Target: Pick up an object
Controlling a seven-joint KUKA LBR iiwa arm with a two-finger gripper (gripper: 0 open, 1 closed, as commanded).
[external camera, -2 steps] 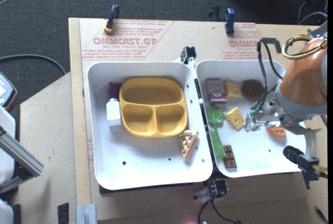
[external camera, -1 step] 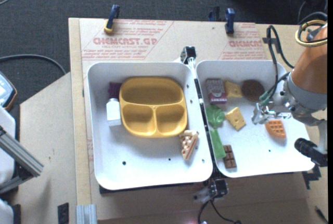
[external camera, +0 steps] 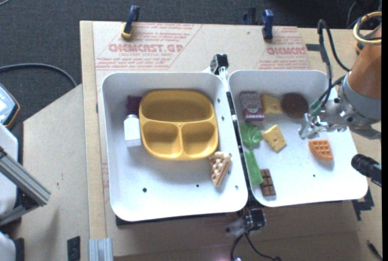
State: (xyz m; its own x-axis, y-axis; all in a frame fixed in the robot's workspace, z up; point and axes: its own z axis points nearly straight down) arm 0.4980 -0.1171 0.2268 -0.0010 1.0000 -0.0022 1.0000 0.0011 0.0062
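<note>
step: we judge this an approach to a grasp in the right bin (external camera: 339, 190); nothing is lifted yet.
gripper: gripper (external camera: 309, 126) sits low over the right bin, near its right side, on the arm (external camera: 364, 87) coming in from the right.
jaws: too small and blurred here; we cannot tell if they are released or clenched. Nothing visible between them, so we do not call it a hold.
nearest target: waffle piece (external camera: 321, 149), orange, flat on the bin floor just below and right of the gripper, apart from other items. We judge it the easiest pick.
other right-bin items: brown round cookie (external camera: 294, 104) just up-left of the gripper; cheese wedge (external camera: 275, 137) to its left; yellow block (external camera: 272, 105) and maroon packet (external camera: 251, 106) along the top; green leafy piece (external camera: 250, 135) and chocolate bar (external camera: 267, 182) by the left wall.
left bin: left bin (external camera: 115, 181) holds a yellow divided tray (external camera: 179, 123), white bottle (external camera: 132, 129) touching its left edge, and pie slice (external camera: 220, 168) at its lower right corner. Well apart from the gripper; we ignore them.
how to do it well: we centre over one item only, waffle piece or cookie, come straight down, close across its narrow span.
risk: waffle piece lies flat and thin, so the jaws may slide over it; the bin's right wall is near, so we keep clear.
check: we lift only a little and confirm the item rises with it.
tabletop: tabletop (external camera: 182, 48) carries both bins side by side.
</note>
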